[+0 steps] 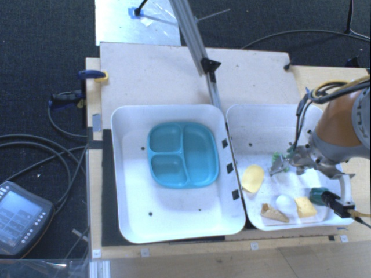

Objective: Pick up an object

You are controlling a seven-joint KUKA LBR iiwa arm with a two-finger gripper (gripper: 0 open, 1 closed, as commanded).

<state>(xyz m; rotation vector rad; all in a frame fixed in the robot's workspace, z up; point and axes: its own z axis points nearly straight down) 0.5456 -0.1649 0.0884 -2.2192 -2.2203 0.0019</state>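
Small white egg-shaped object (283, 201) lies in right white bin (255, 126), just below end effector (282, 163); cannot tell end effector state. Nothing visibly gripped; judged: pick not yet done, descent and grasp remain.

Blue clamp (93, 74), handheld pendant (20, 218)
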